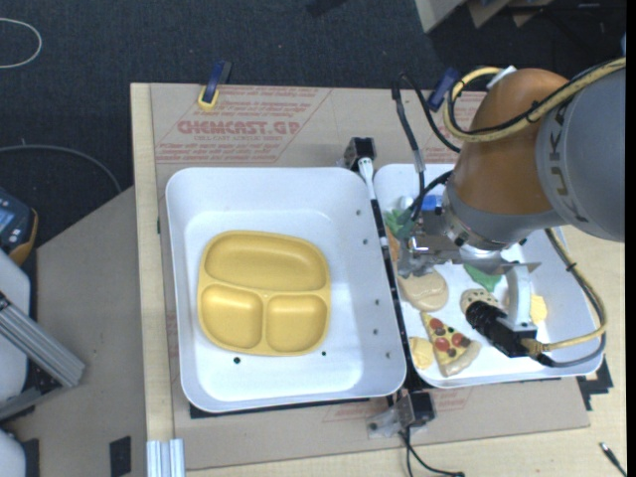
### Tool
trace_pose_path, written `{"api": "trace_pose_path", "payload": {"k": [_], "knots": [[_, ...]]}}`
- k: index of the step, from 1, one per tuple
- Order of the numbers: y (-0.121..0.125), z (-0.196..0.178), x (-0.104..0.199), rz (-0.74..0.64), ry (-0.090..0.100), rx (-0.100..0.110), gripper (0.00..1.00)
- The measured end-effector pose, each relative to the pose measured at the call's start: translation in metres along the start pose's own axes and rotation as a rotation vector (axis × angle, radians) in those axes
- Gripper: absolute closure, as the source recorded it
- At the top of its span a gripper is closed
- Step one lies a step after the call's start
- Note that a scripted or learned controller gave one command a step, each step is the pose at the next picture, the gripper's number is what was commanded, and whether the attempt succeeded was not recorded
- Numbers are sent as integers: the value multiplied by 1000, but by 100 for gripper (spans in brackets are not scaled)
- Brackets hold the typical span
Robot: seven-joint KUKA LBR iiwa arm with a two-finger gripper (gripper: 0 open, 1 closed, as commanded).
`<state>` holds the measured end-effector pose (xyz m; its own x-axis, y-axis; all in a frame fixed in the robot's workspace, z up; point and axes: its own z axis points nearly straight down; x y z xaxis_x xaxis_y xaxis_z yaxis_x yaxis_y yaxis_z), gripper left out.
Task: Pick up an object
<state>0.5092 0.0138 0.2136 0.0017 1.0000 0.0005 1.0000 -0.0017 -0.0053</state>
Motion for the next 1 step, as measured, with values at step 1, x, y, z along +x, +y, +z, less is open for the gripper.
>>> {"api": "trace_pose_path", "payload": {"k": [1], "knots": [[5,-12,13,-4,0,-8,100]]}}
